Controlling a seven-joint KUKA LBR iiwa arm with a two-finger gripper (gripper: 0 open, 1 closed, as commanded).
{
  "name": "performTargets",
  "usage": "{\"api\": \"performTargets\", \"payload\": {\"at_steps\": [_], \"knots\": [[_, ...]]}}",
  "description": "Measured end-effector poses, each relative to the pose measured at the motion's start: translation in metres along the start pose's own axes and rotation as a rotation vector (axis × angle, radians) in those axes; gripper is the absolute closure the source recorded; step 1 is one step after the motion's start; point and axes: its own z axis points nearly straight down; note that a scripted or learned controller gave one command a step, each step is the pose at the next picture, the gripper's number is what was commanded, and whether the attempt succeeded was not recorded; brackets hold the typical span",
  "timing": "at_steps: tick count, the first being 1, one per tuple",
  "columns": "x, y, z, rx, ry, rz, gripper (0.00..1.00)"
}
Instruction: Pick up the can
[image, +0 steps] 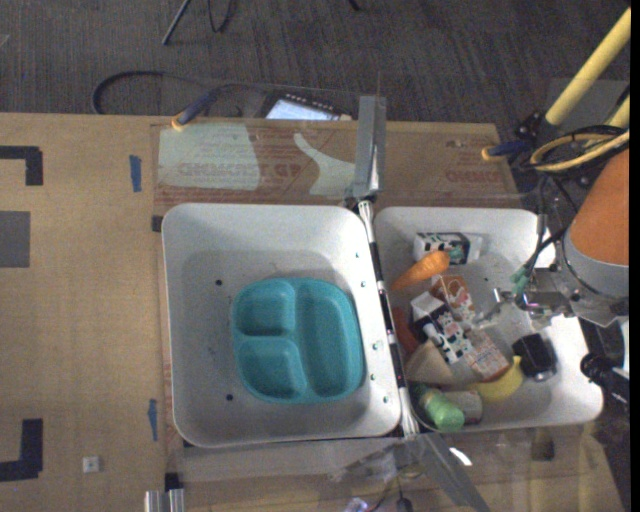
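Observation:
In the right bin (560, 235), a small white cylinder with a black and green label lies on its side near the back wall; it looks like the can (447, 245). My gripper (512, 296) hangs over the right half of that bin, below the grey wrist and the arm's orange band (610, 215). It sits to the right of the can and nearer the front, apart from it. Nothing shows in its grasp.
An orange carrot (421, 269), a printed box (456, 322), a yellow banana (503, 384), a green bottle (440, 408) and a black round object (535, 356) crowd the right bin's middle and front. A teal divided tray (297, 338) lies in the left bin (200, 250).

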Motion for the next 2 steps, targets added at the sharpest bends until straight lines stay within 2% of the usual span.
{"api": "performTargets", "payload": {"at_steps": [1, 2], "knots": [[0.0144, 0.0499, 0.0896, -0.005, -0.002, -0.063, 0.00], [0.0131, 0.0503, 0.0834, -0.002, -0.001, -0.062, 1.00]]}}
